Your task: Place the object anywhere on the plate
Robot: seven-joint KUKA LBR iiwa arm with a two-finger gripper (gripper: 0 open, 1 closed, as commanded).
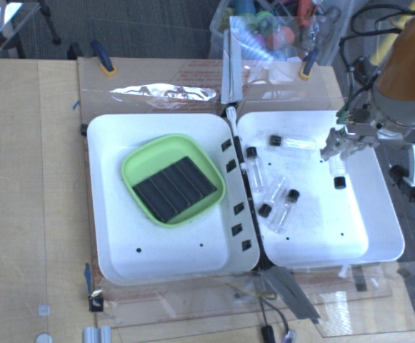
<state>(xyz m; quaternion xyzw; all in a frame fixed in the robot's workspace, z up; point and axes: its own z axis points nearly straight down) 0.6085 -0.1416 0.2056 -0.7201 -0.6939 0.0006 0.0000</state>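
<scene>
Green plate (pixel 173 179), dark ribbed insert, sits in left bin (pixel 114 213). Clear vials (pixel 282 204), black caps, scattered in right bin (pixel 378 220). Fingers (pixel 333 164) above one vial, far right; open or closed, cannot tell. Risk: slick vial rolls, grasp misses.

Clear black-capped vials (pixel 282 204) right; green plate (pixel 139 163) left.

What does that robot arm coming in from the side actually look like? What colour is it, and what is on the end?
The arm is a thick rounded limb, grey with a broad orange band above the wrist. It narrows to a small grey metal gripper made of angular, blocky parts. Dark cables loop behind the arm near its top.
</scene>
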